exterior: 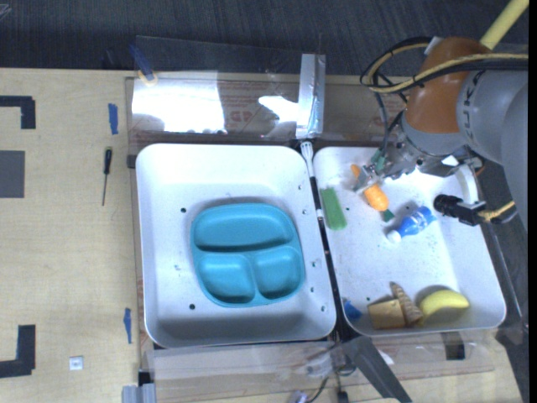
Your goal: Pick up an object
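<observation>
My gripper point(383, 165) hangs low over the far part of the right bin point(478, 263), below the orange band of the arm. Just in front of it lies a small orange carrot-like piece point(375, 197), and a tiny orange bit point(356, 172) sits to the gripper's left. A blue and white object point(409, 222) lies a little nearer and to the right. A green stick-shaped item point(334, 208) rests by the bin's left wall. Nothing can be seen held in the gripper.
A yellow fruit point(444, 302), a tan cone-shaped item point(394, 308) and a small blue piece point(351, 311) lie at the right bin's near edge. The left bin point(155, 225) holds a blue divided plate point(246, 253). Black and yellow cables loop around the arm's wrist.
</observation>
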`<move>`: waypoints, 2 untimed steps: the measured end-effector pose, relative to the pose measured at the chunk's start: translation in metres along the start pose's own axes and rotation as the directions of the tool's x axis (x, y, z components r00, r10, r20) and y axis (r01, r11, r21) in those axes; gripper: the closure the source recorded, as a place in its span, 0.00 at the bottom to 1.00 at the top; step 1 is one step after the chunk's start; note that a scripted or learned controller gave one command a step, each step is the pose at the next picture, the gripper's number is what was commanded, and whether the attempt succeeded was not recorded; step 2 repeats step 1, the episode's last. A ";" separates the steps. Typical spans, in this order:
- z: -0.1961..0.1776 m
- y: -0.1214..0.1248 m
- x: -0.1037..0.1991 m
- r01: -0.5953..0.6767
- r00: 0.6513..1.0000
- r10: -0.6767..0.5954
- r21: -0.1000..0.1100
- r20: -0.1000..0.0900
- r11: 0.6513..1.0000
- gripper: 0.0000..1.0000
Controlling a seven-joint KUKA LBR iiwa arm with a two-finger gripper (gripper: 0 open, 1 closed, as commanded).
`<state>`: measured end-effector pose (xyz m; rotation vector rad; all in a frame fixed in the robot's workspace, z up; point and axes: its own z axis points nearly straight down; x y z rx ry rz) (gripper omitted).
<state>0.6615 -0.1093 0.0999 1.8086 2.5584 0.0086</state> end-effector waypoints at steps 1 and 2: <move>-0.091 0.007 0.076 -0.155 0.988 0.155 -0.002 -0.002 0.988 1.00; -0.091 0.007 0.076 -0.155 0.988 0.155 -0.002 -0.002 0.988 1.00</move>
